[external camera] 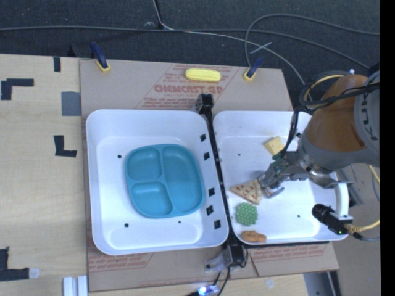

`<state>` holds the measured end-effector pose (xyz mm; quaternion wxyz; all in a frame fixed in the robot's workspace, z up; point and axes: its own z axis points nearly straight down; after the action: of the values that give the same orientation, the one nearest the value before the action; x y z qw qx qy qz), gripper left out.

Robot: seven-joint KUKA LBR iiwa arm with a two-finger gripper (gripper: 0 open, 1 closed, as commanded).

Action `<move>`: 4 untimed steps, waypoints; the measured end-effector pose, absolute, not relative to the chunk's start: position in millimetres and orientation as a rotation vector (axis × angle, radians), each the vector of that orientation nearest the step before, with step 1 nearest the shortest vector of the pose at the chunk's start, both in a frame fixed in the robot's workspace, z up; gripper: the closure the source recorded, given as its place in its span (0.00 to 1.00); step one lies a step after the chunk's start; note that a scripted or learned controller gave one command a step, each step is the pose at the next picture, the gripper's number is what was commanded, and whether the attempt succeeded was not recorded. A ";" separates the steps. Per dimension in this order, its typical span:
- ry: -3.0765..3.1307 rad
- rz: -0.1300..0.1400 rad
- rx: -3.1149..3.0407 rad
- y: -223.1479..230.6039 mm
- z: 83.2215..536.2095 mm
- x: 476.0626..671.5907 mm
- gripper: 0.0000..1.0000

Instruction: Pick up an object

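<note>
Bench top of pale wood, overlaid with a cardboard sheet [154, 91] that carries two white bins side by side. Left bin [102, 165]: holds a blue divided plate [165, 180], lying flat near its centre. Right bin [296, 224]: holds four small items. A yellow block [273, 145] lies toward the far side; a waffle-patterned wedge [248, 191] lies near the bin's middle; a green round piece [246, 213] sits just in front of the wedge; a small orange-brown piece [253, 236] rests against the near wall. Behind the bins, a yellow corn cob [202, 74] lies on the cardboard, between two blue-and-yellow clamps [100, 58].

Arm: enters from the right, its orange band above the right bin. Gripper [270, 187]: lowered into the right bin, its tip just beside the wedge's right edge, apparently touching it. Whether the jaws are spread or pressed together cannot be told, and no item is seen between them.
</note>
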<state>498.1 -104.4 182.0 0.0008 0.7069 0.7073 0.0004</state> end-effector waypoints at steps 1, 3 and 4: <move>2.221 0.002 2.218 -101.9 230.2 507.9 1.00; 2.228 -0.002 2.216 -45.7 269.8 527.8 1.00; 2.226 -0.003 2.217 -6.1 250.8 555.9 1.00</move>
<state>555.9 -6.1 250.8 -0.0004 0.7057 0.7085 -0.0008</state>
